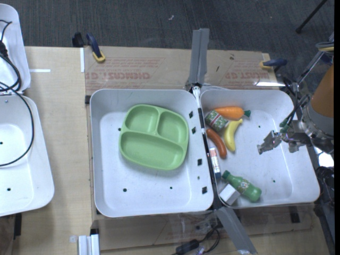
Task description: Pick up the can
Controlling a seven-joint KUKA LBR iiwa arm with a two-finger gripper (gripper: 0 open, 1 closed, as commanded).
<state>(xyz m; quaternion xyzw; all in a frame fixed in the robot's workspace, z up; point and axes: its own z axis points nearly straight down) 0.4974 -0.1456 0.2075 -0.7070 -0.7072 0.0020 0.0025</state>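
A: Two bins, one target. Can (217, 120) lying tilted in right bin (276, 185), wedged between carrot (229, 112), banana (232, 134) and sausage (217, 143).

B: Gripper (269, 142) well apart, over bare floor to the can's right. Jaw state impossible to tell.

A: Best approached from above, fingers across the can's short width. Risk of nudging banana; bottle (243, 185) clear of the path.

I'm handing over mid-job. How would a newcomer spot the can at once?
Look in the right bin, at the cluster along its left wall. The can lies tilted near the top, under the carrot and beside the banana. It alone is a short cylinder with a red and green label.
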